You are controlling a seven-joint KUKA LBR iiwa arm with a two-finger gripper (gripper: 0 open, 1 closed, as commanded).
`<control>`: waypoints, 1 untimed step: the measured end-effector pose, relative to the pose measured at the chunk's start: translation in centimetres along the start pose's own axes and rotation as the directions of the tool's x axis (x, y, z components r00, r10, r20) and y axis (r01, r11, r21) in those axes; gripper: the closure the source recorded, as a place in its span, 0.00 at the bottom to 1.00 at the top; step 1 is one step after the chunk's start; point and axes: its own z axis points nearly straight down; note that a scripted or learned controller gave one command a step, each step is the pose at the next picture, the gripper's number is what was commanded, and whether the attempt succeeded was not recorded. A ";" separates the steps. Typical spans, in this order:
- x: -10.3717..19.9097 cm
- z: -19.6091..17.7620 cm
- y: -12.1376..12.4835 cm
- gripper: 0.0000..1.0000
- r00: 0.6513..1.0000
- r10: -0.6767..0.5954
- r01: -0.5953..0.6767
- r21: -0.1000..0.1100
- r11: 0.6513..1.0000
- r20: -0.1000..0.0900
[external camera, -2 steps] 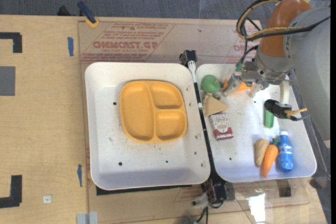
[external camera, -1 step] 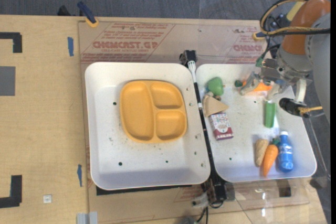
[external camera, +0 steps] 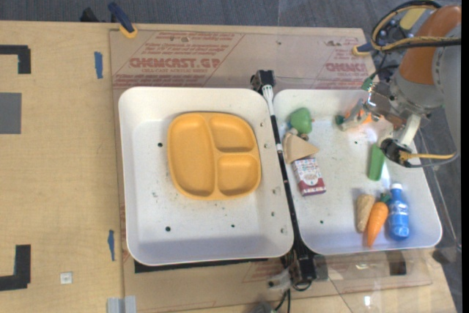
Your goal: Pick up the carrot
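The carrot [external camera: 375, 222] is orange with a green top. It lies near the front of the right bin [external camera: 333, 234], between a tan oblong piece [external camera: 363, 210] and a blue bottle [external camera: 399, 213]. My gripper [external camera: 364, 111] hangs over the far right part of that bin, well behind the carrot and not touching it. The grey wrist and orange band [external camera: 429, 48] rise above it at the right edge. A small orange and green item [external camera: 346, 118] sits just left of the gripper.
A green cylinder [external camera: 376, 163] lies between the gripper and the carrot. A green round fruit [external camera: 300, 120], a tan wedge [external camera: 296, 147] and a red and white carton [external camera: 310, 177] sit at the right bin's left side. The left bin [external camera: 139, 179] holds a yellow divided plate [external camera: 215, 155].
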 end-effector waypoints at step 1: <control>0.6 0.2 -0.3 0.00 0.959 0.284 -0.284 0.015 0.959 0.014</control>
